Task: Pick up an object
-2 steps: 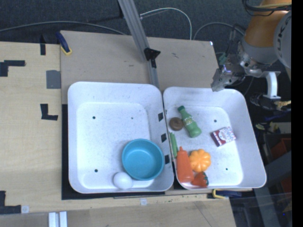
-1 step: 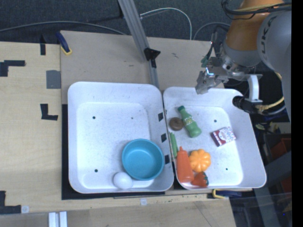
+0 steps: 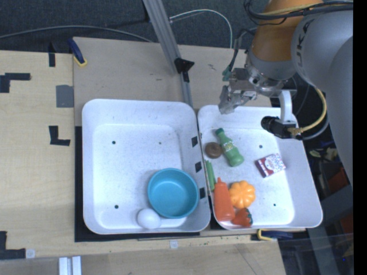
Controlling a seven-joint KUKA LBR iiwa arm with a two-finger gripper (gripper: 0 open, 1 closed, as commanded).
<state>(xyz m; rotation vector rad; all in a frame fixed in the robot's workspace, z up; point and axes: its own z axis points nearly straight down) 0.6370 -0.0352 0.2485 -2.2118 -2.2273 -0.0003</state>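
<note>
Pincer (image 3: 228, 105) above right bin's far rim; green bottle (image 3: 229, 148) just below.

A bowl (image 3: 172, 192) and ball (image 3: 148, 217) sit at the left bin's (image 3: 103, 119) near edge; a bottle (image 3: 229, 148), box (image 3: 270, 165) and pumpkin (image 3: 242, 194) lie in the right bin (image 3: 298, 205).

Even bright overhead light, soft shadows; slight overall blur (white bins (image 3: 103, 222) near glare).

Blue bowl (image 3: 171, 192), green bottle (image 3: 229, 148)
</note>
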